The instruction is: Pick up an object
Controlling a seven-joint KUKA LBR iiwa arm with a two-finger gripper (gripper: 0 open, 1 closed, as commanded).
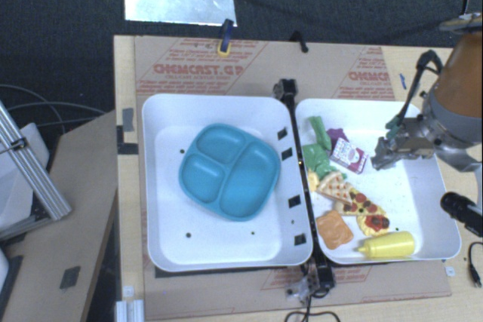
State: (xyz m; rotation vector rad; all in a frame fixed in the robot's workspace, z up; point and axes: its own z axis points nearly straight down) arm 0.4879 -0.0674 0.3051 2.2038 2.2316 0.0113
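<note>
Reaching in from the right, the arm hangs its fingers (383,156) over the upper right part of the right bin (445,226); whether they are apart or together cannot be told, and nothing shows between them. Just to their left, not touching, lies a purple carton (349,155). Beyond it along the bin's left side lie green pieces (317,147), then a pizza slice (355,203), an orange piece (334,228) and a yellow bottle (389,244) near the front wall. The left bin (162,237) holds a blue divided plate (229,171). Both bins sit on the counter (339,64)
</note>
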